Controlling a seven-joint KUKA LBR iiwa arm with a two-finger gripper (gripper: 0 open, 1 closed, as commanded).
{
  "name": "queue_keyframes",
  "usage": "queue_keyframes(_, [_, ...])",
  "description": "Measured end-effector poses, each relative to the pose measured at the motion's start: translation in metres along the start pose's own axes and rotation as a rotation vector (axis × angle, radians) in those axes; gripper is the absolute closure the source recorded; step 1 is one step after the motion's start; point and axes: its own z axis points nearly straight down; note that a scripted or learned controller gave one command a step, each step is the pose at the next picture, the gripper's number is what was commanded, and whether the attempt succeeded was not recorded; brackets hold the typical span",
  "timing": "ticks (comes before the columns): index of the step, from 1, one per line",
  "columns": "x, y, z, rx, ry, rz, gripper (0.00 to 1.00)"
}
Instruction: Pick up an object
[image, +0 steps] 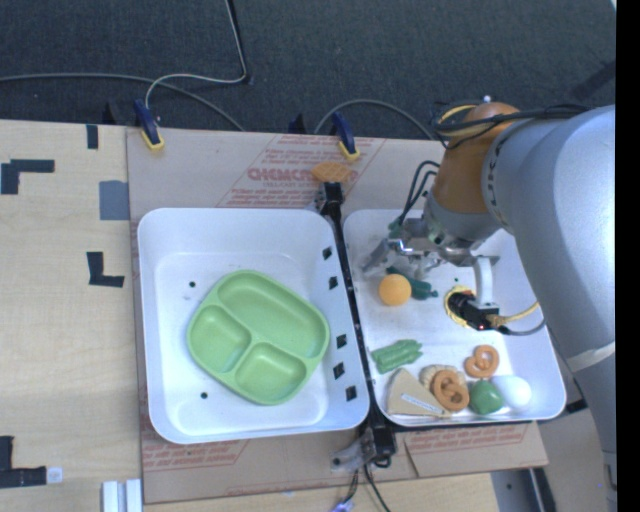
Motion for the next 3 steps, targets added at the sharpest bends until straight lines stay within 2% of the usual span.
queue_keyframes(1, [-0.001, -0.013, 0.009, -0.007, -0.002, -0.001, 0.0])
queue_keyframes(2, [-0.001, -0.013, -0.001, -0.006, -0.003, -0.002, 1.0])
queue_keyframes(3, [0.047, -0.057, -0.089, -0.003, 0.0, -0.001, 1.0])
